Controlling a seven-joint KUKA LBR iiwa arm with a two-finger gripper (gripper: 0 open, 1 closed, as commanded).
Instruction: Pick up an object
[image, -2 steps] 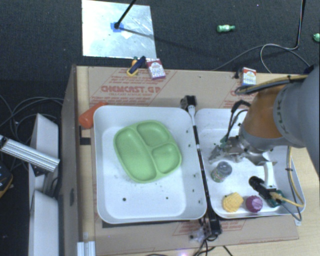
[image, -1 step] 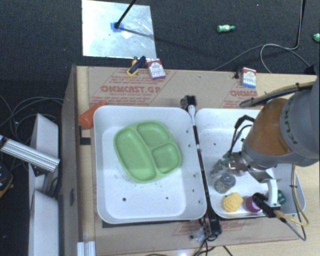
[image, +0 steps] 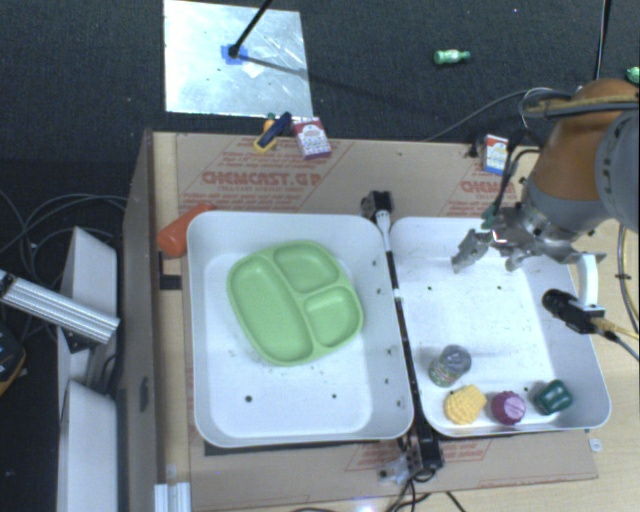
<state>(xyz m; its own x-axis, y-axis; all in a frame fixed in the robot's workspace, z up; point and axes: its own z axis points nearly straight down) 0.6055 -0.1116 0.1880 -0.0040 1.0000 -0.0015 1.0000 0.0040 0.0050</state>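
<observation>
Four small objects cluster along the right bin's (image: 500, 300) near edge: a grey can (image: 451, 365), a yellow corn-like piece (image: 465, 405), a purple item (image: 508, 407) and a green one (image: 551, 397). All look light and rigid, probably plastic; the can's round sides suit pinching. Above them, the gripper (image: 492, 252) hangs spread and empty.

We can read red lettering printed on the brown cardboard sheet (image: 420, 165) that lies under the two bins: just beyond the far rim of the left bin (image: 215, 300) it spells "CHEMCAST GP". The same red print repeats beyond the right bin (image: 590, 395) and along the sheet's near edge, too faint there for us to make out. Two small red-and-white packs (image: 313, 138) (image: 494, 154) on the sheet carry print we cannot read.
</observation>
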